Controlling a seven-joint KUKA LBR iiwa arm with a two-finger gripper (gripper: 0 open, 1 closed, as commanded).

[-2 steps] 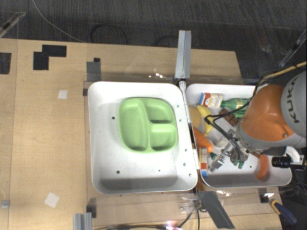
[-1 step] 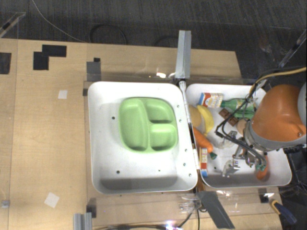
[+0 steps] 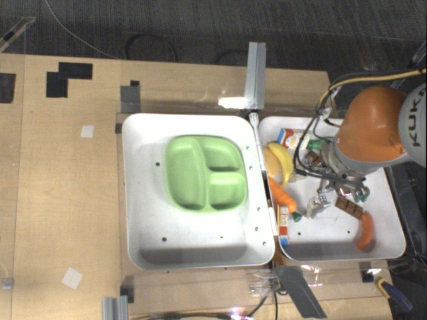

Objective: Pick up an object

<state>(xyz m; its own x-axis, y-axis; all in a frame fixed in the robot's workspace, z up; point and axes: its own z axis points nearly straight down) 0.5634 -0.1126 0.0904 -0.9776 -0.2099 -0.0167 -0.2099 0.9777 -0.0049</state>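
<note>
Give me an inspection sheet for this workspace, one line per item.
Surface: wooden bench bearing left bin and right bin.
Job's things: banana, carrot, sausage, brown bar in right bin.
Clutter: green divided tray in left bin.
Grippers: gripper low over right bin, holding nothing seen.
Cables: black cables at the wrist.
Surroundings: dark carpet.

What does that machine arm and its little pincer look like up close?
The arm is grey with a rounded orange band and dark lettering on its side. Black and yellowish cables loop around it. Below sits a grey metal wrist, ending in a small silvery pincer.
</note>
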